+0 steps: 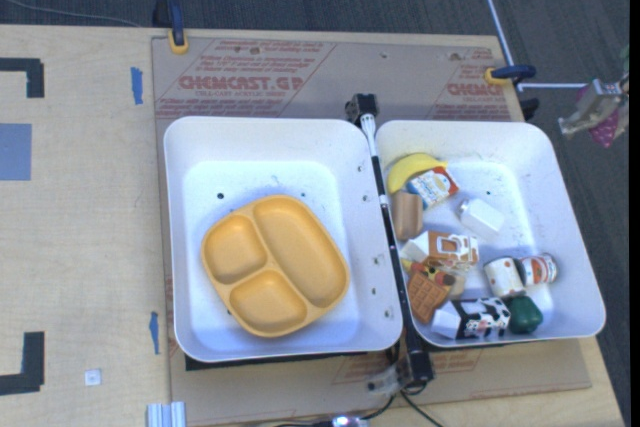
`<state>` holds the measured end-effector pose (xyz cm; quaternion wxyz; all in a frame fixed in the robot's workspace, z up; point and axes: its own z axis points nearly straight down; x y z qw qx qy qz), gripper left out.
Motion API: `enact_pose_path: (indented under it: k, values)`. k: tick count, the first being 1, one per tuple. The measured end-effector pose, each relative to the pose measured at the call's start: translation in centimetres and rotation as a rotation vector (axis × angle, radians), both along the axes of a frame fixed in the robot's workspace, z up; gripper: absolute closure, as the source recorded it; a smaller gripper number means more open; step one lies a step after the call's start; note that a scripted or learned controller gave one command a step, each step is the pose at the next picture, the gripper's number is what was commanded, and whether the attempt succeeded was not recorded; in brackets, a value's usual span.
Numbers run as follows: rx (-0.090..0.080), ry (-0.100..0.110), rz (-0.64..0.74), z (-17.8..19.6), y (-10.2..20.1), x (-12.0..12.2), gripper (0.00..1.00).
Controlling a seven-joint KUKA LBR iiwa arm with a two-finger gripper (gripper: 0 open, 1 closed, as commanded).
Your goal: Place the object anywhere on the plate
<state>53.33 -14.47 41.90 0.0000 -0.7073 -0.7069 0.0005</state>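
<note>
Camera view: yellow three-compartment plate [275, 263] lies bare in left bin [190, 215]. Candidate objects sit heaped in right bin [560, 215]: cow-print carton [478, 318], waffle [428, 293], banana [412, 168], all touching neighbours. Gripper [597, 110] at far right, beyond the bins; finger state cannot tell. Risk: crowding may spoil the grasp, or two items lift together.

The pale wooden surface [80, 245] carries a brown cardboard sheet [300, 75] printed with red lettering, held at its far edge by 2 clamps [176, 25]. On the sheet sit 2 shallow white bins, the left bin [190, 215] and the right bin [575, 245], touching side by side. Blue tape strips [136, 85] and black markings [30, 75] lie on the bare wood.
</note>
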Motion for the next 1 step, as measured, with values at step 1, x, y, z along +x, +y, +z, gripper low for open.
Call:
enact_pose_path:
  k: [1]
  values:
    - [-0.002, -0.004, 0.001, 3.9, -2.57, -2.92, 1.0]
